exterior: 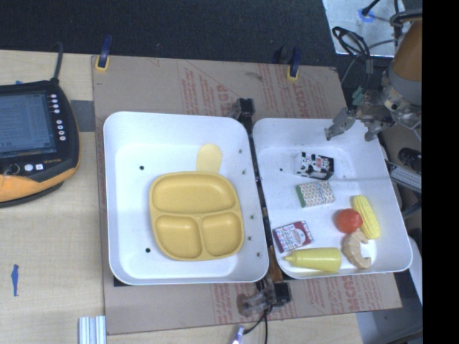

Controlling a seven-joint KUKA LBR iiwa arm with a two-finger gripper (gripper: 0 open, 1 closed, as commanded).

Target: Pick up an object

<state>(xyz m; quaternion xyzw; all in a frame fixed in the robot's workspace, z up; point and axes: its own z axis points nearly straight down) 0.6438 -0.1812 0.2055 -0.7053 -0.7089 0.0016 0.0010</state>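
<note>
The right bin [280,145] holds several small things: a black-and-white item [315,165], a speckled green packet [315,193], a red tomato [348,221], a corn cob [367,216], a red-and-white packet [292,236], a yellow bottle [314,259] lying flat and a beige piece [356,250]. My gripper [355,132] hovers over the bin's far right corner, above and to the right of the black-and-white item. It is open, and nothing sits between its fingers.
The left bin [122,192] holds a yellow divided plate [195,216] with a pale yellow disc [209,158] behind it. A tablet controller [32,138] lies on the bench at far left. Clamps [293,61] pin the cardboard at the back.
</note>
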